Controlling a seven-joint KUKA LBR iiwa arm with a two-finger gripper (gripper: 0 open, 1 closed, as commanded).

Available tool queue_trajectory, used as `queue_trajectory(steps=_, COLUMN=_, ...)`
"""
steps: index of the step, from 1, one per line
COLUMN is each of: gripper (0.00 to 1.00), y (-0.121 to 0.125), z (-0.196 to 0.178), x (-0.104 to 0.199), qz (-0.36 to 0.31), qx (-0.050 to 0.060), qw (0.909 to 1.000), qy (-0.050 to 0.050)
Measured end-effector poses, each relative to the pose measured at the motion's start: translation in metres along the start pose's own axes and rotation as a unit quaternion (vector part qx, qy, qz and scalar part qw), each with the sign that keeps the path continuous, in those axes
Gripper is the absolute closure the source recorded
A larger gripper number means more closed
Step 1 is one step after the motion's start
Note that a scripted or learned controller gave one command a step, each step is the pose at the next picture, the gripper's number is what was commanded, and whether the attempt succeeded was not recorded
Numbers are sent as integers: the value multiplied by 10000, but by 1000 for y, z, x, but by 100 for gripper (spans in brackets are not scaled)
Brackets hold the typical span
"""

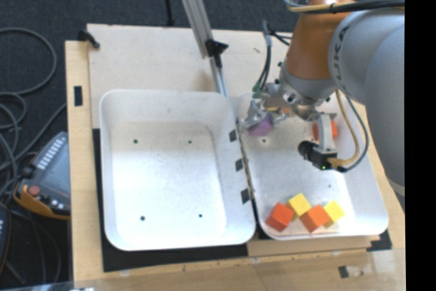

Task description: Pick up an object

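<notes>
My gripper (261,116) hangs over the far left corner of the right bin (354,180), close to the wall between the two bins. A small purple block (261,125) sits between its fingertips, and the gripper is shut on it. At the near edge of the right bin lie an orange block (280,216), a yellow block (299,203), a second orange block (316,217) and a second yellow block (334,210). A red-orange object (328,128) is partly hidden behind the wrist.
The left bin (116,146) stands beside the right one, sharing a raised divider (244,167). A slanted metal pole (194,10) rises at the back, just left of the gripper. A black cable with a connector (319,155) dangles from the wrist over the right bin.
</notes>
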State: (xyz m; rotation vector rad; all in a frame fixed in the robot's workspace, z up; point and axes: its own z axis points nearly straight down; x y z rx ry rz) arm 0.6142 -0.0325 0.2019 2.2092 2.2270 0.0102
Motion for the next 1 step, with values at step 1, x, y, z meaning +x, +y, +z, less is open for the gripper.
queue_trajectory(steps=1, gripper=100, y=-60, z=5, x=59, qz=5, qx=60, qw=10000, qy=3)
